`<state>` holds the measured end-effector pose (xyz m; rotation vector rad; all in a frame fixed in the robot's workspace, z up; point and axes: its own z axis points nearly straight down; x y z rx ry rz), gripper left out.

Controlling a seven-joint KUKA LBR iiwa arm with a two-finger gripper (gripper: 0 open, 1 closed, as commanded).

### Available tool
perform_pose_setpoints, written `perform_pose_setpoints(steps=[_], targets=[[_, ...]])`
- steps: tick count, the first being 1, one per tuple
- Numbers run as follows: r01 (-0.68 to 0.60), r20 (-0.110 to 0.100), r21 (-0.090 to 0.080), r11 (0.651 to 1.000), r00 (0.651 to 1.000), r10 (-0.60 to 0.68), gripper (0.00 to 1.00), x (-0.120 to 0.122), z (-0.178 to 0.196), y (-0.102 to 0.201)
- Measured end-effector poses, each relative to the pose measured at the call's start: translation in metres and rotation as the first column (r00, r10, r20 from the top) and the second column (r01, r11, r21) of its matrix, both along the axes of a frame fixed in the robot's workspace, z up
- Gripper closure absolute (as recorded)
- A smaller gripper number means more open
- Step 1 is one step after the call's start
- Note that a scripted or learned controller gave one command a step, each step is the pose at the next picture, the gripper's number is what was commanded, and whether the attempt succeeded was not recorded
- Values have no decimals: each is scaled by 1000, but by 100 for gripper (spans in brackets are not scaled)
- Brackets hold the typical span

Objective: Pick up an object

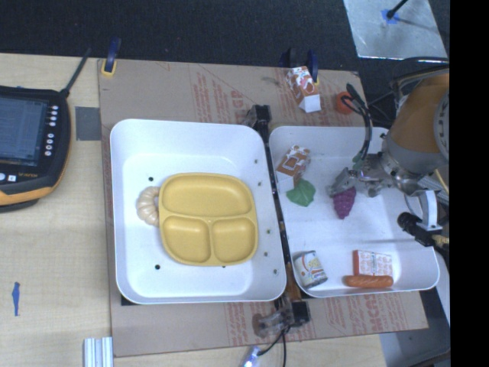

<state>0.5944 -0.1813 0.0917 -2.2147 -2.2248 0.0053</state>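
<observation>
Reaching in from the right of the camera view, the grey arm with its orange band point(419, 113) hangs over the right shallow white bin point(397, 155). The two-finger gripper point(348, 183) sits low in that bin, fingers spread apart, directly above and touching or nearly touching a purple bunch of toy grapes point(344, 202); grapes lie below the fingertips, not between them.

Right bin contents: green leafy toy point(301, 193) near the left wall, small brown-and-white carton point(293, 160) just above it, small printed can point(309, 269) on its side in the lower left corner, orange-and-white box point(373, 263) with an orange sausage-shaped toy point(367, 282) touching its lower edge.

Left shallow white bin point(137, 266): yellow three-compartment plastic tray point(207, 218), with a beige ridged pastry-like toy point(147, 205) touching its left edge.

On the bench beyond the bins: a small red-and-white carton point(303, 87); a black-and-orange handheld screen point(30, 145) at far left.
</observation>
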Motion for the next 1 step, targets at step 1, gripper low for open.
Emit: perform_pose_setpoints(steps=[1], targets=[[-2, -1, 1, 1000, 1000, 2, 0, -10, 0, 50]])
